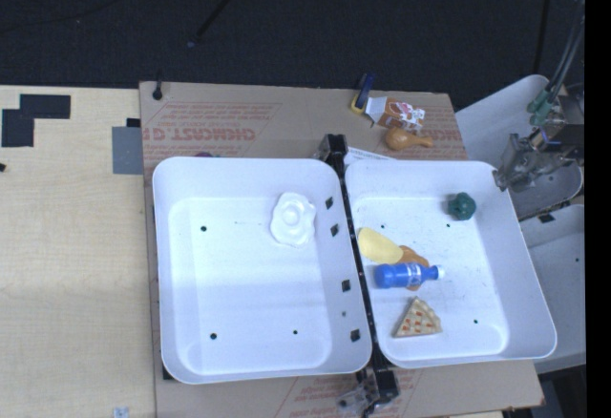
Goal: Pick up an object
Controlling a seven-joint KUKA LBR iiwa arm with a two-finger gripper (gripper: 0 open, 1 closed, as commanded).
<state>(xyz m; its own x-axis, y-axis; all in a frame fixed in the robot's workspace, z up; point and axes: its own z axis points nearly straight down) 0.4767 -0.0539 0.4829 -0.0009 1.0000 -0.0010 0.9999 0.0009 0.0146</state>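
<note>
White plastic bins sit side by side on my tabletop (76, 244), on a brown cardboard sheet (248, 125) with printing on it. From my feed the left bin (181, 311) has one item, a white fried-egg toy (292, 219), lying near its upper right corner. Right bin (525, 311) has four things: a dark green round object (462, 206) near the upper right corner, well apart from the rest; a yellow banana-like piece (380, 244) by the left wall, with something orange tucked just beside it; a blue bottle (406, 275) with a white cap lying on its side just below the yellow piece, touching or nearly so; a pizza slice toy (418, 320) lower down, near the bottle but apart from it. Any of these could be the pick target. Outside the bins, on the cardboard above the right bin, I see a blue-and-yellow item (363, 94), a small printed packet (404, 111) and an orange drumstick-shaped toy (406, 138). My hand (520, 168) is at the right edge, beyond the right bin's upper right corner, over the grey surface, touching no object. Too blurred and cluttered there; I can't tell how far it is open.
</note>
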